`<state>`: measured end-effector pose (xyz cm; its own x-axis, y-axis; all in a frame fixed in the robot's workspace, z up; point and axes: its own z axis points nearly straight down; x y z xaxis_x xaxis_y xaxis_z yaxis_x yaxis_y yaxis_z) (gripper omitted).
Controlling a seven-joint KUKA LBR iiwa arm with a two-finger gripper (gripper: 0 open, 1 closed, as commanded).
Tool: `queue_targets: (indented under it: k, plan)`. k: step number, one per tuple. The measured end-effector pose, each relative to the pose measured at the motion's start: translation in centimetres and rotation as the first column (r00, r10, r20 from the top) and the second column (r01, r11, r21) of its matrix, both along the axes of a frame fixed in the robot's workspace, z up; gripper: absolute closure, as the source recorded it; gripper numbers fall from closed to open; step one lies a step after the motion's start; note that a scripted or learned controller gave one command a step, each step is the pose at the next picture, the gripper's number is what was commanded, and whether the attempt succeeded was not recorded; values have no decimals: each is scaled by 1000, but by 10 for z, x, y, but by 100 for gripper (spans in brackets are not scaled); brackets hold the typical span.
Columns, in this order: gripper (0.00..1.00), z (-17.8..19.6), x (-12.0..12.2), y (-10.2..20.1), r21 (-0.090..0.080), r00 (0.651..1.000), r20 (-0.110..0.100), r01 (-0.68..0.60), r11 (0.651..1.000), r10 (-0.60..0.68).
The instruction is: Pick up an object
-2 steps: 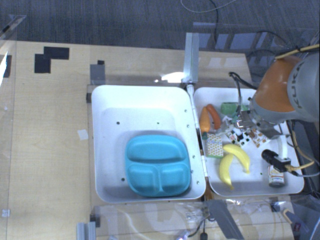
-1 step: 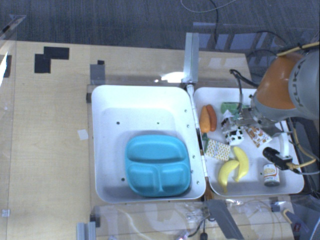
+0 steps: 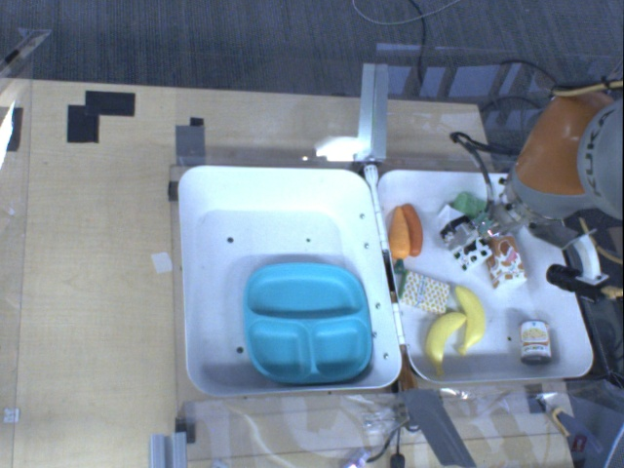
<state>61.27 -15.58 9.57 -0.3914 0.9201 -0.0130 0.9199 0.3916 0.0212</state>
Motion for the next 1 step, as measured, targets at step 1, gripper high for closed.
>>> queue_targets:
  k: [1]
  plan:
    - [100, 88, -14, 35, 4, 962, -21, 271, 963, -271]
